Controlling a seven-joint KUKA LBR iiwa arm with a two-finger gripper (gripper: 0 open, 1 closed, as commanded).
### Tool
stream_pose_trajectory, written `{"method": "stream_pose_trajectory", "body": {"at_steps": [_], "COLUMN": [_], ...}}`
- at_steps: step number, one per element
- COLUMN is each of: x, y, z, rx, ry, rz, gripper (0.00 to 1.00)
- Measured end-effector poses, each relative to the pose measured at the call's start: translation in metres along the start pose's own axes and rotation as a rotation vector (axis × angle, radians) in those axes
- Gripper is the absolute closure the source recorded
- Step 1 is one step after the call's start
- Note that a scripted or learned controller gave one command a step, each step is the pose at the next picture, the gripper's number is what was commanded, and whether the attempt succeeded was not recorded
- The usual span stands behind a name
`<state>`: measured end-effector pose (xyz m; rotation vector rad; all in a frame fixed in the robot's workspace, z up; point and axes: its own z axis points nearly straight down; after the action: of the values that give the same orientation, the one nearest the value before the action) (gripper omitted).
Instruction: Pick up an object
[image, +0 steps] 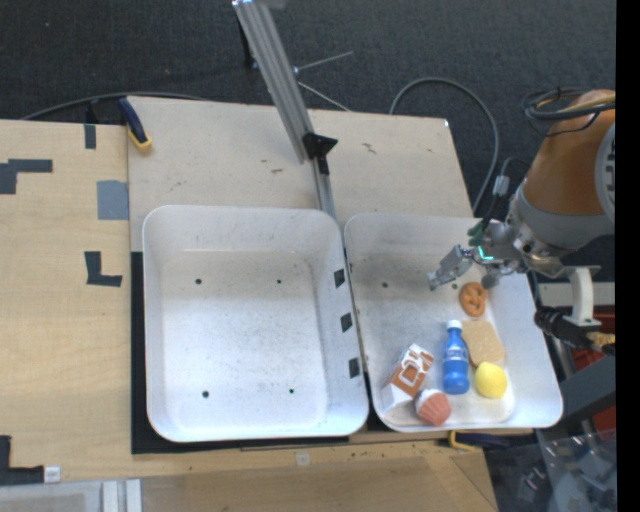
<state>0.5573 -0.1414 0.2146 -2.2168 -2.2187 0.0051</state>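
My gripper (462, 268) hangs over the right bin (400, 250), near its right side, with its fingers spread and nothing between them. Just below and right of it lies a small orange pretzel-like object (473, 298). Further toward the front sit a blue bottle (455, 361) with a white cap, a tan block (486, 342), a yellow lemon (490, 380), an orange-and-white carton (411, 371) and a reddish ball (433, 407).
The left bin (240, 320) lies beside the right one. A slanted metal pole (290, 95) rises from the back between the bins. Cables run behind the bench, and a yellow-blue tool (135, 125) rests at the back left.
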Motion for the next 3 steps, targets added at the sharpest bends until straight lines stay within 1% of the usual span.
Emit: {"method": "stream_pose_trajectory", "body": {"at_steps": [1, 2, 3], "x": [0.0, 0.001, 0.006], "y": [0.001, -0.004, -0.004], "z": [-0.002, 0.062, 0.107], "rx": [-0.004, 0.002, 0.001], "ry": [-0.001, -0.001, 0.0], "rz": [-0.001, 0.0, 0.0], "gripper": [0.0, 0.0, 0.0]}}
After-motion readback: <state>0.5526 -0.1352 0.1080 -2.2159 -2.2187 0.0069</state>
